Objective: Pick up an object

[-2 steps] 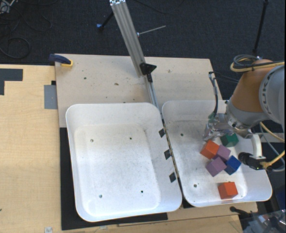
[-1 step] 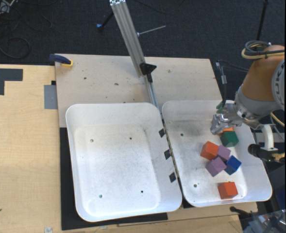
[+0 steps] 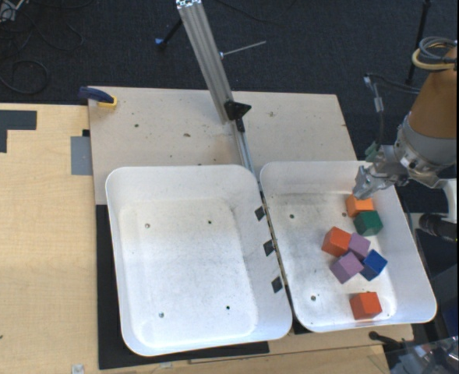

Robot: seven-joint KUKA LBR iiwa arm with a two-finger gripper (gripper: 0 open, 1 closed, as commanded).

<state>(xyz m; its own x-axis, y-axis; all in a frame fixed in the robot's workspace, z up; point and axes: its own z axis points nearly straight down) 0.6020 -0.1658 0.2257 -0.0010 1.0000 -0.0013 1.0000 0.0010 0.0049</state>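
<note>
Pale wooden surface (image 3: 291, 123) under two white bins. Claw (image 3: 367, 184) poised just above orange block (image 3: 359, 205), right bin's (image 3: 307, 318) upper right; opening impossible to tell. Risk: nudging touching green block (image 3: 368, 223), slipping off.

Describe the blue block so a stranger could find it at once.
Start at the right bin, where all the blocks lie. In the cluster near its middle, the blue block sits at the right end, touching the purple blocks. It is the only blue one in the bin.
</note>
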